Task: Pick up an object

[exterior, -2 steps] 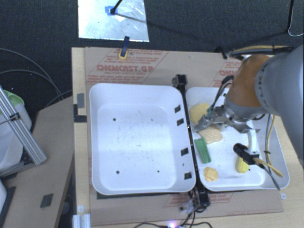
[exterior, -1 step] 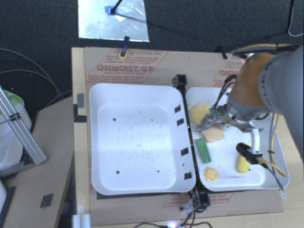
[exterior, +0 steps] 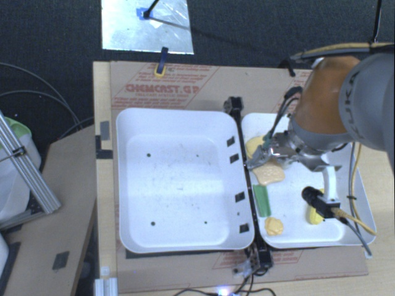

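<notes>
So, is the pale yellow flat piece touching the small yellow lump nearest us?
Apart: the camera view shows white bin floor between the pale flat piece and the yellow lump.

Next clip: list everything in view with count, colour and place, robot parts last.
Left bin: one, white, left half of the bench.
Right bin: one, white, right beside it.
Pale lumps: two, pale yellow, right bin's left side, one farther back, one nearer.
Green stick: one, green, right bin, along its left wall.
Yellow lump: one, yellow, right bin's near left corner.
Cardboard sheet: one, brown with red print, under both bins.
Silvery sheet: one, on the dark floor beyond the bench.
Clamp: one, blue and yellow, cardboard's far edge.
Arm: one, grey with orange band, reaching from the right.
Jaws: one pair, over the pale lumps.
</notes>
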`<act>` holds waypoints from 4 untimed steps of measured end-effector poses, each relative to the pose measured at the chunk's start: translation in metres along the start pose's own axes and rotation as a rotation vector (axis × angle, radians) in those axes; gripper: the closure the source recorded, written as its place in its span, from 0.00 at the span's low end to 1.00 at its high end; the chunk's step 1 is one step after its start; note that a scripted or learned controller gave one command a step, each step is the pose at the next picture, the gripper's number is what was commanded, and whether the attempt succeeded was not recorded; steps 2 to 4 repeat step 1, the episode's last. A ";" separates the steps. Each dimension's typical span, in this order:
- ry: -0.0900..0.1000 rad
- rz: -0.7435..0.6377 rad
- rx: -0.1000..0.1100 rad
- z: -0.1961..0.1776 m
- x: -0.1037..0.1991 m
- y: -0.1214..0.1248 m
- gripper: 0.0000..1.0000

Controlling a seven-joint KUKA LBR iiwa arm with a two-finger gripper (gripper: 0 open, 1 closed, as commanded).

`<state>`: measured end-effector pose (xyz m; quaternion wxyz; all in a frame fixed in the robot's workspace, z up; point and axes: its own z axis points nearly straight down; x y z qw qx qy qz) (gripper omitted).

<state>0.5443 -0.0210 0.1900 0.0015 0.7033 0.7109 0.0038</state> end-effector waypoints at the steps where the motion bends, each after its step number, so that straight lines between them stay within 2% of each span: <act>1: 0.000 -0.001 -0.004 -0.111 0.065 -0.019 1.00; 4: 0.000 -0.001 -0.004 -0.111 0.065 -0.019 1.00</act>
